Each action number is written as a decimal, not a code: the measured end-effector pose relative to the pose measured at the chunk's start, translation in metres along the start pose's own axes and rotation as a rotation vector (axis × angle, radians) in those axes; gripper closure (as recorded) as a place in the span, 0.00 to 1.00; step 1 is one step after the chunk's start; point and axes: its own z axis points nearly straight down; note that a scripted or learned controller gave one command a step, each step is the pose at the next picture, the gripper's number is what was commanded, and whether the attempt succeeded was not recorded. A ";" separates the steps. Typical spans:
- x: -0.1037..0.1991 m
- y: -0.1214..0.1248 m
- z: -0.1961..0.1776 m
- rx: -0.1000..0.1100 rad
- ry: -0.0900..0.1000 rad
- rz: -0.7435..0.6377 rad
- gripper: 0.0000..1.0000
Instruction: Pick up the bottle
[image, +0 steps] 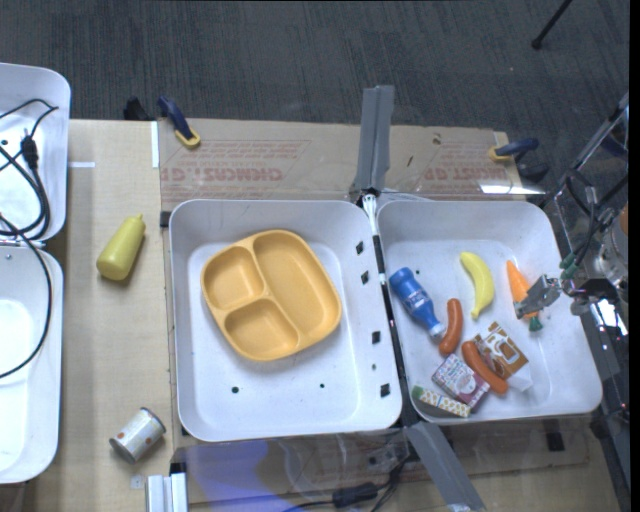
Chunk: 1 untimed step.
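Lying on the wooden bench (110, 350) nearest the lens is a small metal can (137, 433). 2 shallow white plastic bins sit side by side. In the left bin (190, 400) rests a smooth yellow plate (270, 293) with 3 compartments. Inside the right bin (570, 250), the blue plastic bottle (415, 301) lies tilted near the divider, beside a curved banana (479, 283) and a glossy sausage (452, 327). At the right rim hangs the tool (541, 297), seemingly clear of everything; how wide it stands I cannot tell.
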 end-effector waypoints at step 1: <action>0.076 -0.010 0.103 -0.011 0.000 0.154 0.00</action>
